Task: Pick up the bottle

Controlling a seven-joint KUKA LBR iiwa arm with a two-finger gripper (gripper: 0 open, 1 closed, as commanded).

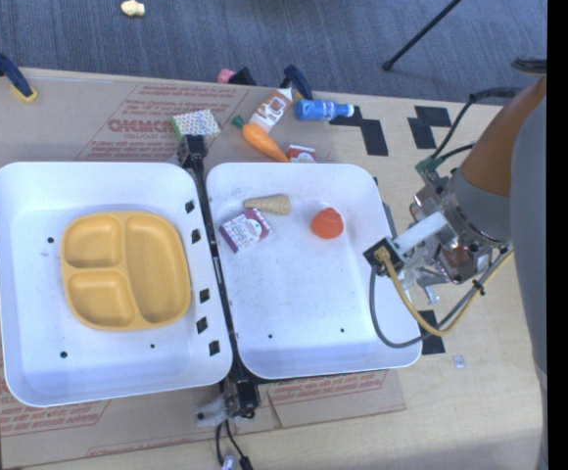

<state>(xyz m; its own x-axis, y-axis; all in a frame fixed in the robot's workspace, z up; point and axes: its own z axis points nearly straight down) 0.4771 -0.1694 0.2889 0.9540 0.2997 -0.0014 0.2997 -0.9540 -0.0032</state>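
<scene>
Claw (423,280) at the right bin's (304,355) right rim, its state impossible to tell, blue bottle (321,111) lying on the tabletop (402,135) behind that bin, beside a carrot (263,142), yellow tray (125,269) in the left bin (29,351).

Yellow divided tray (125,270) in left bin (10,262), orange ball (327,223), perhaps a cone (268,204), right bin (304,341)
</scene>
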